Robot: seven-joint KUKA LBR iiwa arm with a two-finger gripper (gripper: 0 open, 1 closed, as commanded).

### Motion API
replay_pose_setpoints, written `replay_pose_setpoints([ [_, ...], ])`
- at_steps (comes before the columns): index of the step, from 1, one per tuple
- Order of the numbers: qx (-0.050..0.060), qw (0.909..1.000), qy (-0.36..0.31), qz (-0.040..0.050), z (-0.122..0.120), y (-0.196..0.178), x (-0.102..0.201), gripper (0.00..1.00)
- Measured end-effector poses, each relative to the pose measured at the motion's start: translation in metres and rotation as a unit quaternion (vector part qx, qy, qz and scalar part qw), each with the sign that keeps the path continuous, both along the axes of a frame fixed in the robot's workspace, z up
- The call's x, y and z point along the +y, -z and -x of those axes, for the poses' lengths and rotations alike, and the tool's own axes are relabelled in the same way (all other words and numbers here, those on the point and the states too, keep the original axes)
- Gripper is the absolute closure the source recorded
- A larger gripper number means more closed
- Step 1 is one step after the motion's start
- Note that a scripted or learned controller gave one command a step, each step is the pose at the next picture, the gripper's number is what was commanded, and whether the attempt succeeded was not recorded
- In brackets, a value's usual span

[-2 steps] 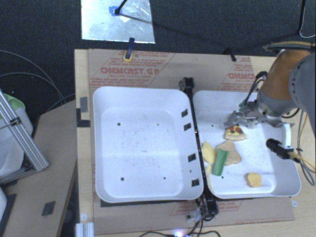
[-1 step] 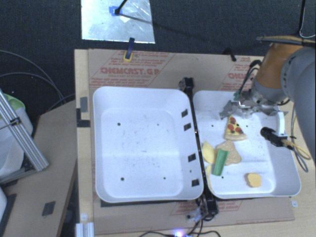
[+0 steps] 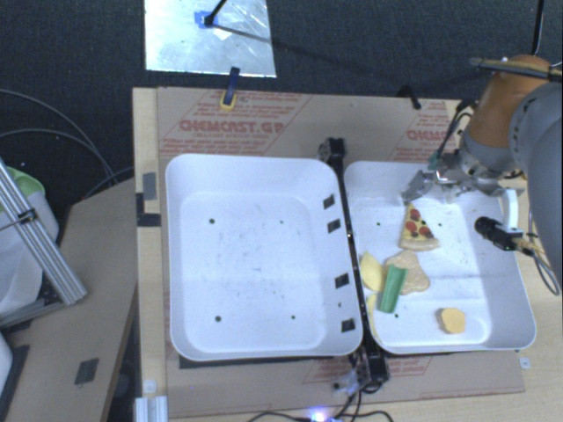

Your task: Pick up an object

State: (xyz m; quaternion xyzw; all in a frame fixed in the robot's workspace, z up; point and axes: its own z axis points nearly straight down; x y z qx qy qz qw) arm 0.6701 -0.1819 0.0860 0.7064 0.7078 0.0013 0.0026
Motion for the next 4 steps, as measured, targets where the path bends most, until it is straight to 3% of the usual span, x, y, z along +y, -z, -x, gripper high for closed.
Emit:
replay_pose_setpoints([
  [1, 0.001, 1.0, -0.002, -0.0005, 0.002, 0.001, 0.011, 0.0],
  [2, 0.004, 1.0, 0.003, -0.0008, 0.078, 0.001, -0.028, 0.0],
  [4, 0.001, 1.0, -0.001, -0.0007, 0.053, 0.001, -0.024, 0.0],
])
